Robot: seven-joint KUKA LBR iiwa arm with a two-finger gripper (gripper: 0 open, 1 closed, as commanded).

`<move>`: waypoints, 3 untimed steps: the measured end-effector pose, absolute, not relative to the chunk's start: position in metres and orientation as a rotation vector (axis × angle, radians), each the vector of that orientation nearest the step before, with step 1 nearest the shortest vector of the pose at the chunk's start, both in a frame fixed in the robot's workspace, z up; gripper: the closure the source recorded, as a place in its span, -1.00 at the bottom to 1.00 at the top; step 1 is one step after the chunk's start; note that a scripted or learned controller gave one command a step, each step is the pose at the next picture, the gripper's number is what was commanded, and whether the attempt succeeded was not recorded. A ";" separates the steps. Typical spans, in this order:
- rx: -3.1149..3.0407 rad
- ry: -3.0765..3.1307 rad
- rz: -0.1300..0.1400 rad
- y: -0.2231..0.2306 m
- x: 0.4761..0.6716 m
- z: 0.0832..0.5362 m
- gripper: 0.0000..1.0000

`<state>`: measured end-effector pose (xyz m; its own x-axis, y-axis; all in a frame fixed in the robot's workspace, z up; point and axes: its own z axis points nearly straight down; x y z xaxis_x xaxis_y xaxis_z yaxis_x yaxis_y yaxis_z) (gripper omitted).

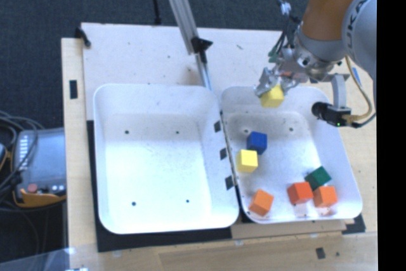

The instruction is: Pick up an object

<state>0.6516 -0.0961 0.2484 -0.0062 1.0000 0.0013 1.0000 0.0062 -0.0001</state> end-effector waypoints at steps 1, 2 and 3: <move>-2.212 -2.227 0.001 -0.043 0.623 0.241 1.00; -2.213 -2.227 0.000 -0.003 0.593 0.248 1.00; -2.212 -2.226 0.002 0.046 0.562 0.237 1.00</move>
<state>0.5623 0.0461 0.2370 -0.0067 1.0000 0.0013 1.0000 0.0067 -0.0035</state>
